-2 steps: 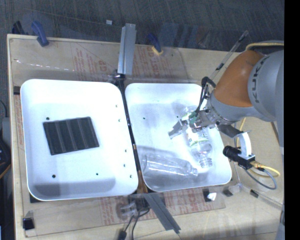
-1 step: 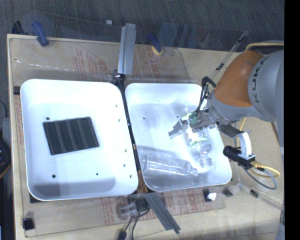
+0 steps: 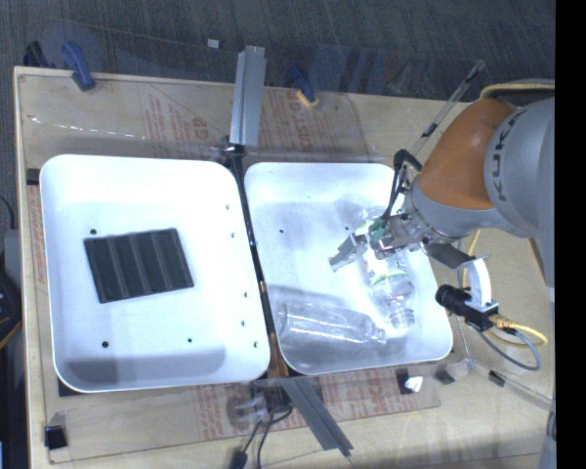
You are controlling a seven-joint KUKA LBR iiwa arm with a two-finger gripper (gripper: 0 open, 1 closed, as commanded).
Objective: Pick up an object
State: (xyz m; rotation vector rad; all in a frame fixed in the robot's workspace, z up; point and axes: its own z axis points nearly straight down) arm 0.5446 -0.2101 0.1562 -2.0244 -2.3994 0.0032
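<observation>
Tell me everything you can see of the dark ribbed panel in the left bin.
The dark ribbed panel is a flat, dark grey rectangle with parallel ridges running along its shorter side, dividing it into about four strips. It looks like rigid plastic or rubber, though I cannot tell which. It lies flat on the floor of the left bin, turned slightly off square, toward the bin's left-centre. Nothing else touches it, and the gripper works over the right bin.

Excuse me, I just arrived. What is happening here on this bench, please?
A grey and orange robot arm reaches from the right into the right bin, with its gripper low over a clear plastic bottle. A second clear bottle lies near that bin's front edge. The left bin holds a dark ribbed pad. Nothing looks lifted yet.
</observation>
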